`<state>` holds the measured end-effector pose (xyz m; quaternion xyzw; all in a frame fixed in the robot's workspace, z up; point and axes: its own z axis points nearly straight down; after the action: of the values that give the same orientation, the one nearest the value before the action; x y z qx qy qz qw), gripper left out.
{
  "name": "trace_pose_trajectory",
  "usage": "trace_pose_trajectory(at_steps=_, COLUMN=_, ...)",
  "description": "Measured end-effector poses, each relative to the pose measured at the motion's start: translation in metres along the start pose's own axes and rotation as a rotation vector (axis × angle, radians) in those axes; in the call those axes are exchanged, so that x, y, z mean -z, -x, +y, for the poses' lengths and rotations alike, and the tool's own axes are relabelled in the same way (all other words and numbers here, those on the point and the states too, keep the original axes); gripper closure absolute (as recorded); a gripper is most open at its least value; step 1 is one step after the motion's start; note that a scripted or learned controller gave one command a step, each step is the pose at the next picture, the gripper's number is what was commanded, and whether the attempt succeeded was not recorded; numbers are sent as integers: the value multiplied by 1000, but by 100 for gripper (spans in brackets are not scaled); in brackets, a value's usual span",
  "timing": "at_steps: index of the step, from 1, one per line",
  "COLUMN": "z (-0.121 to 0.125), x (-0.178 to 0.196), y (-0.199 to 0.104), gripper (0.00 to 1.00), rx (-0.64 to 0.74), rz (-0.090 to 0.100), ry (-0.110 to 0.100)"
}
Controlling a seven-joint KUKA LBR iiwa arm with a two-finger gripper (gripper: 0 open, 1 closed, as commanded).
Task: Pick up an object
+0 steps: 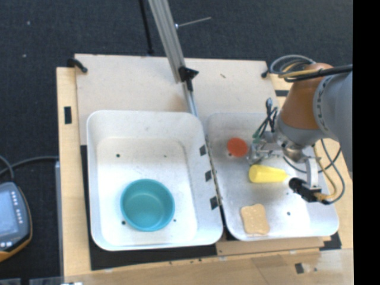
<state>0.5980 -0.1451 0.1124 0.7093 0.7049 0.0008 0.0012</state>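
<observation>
In the right bin (314, 218) lie a small red-orange ball (237, 147), a yellow oblong piece (267, 174) and a tan slice like toast (255, 219). My gripper (259, 152) hangs low over the upper middle of this bin, just right of the ball and directly above the yellow piece's left end. The grey arm with its orange band (300, 108) comes in from the right behind it. I see nothing held by the gripper.
The left bin (101, 129) holds a teal bowl (147, 204) near its front. A metal pole (169, 34) slants down to the gap between the bins. Cables (326, 183) trail off the wrist over the right bin's right side.
</observation>
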Motion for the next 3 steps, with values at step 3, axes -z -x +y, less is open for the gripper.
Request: trace_pose_trajectory(at_steps=3, z=6, x=139, y=-1, gripper=100, rx=10, rz=0, ry=1)
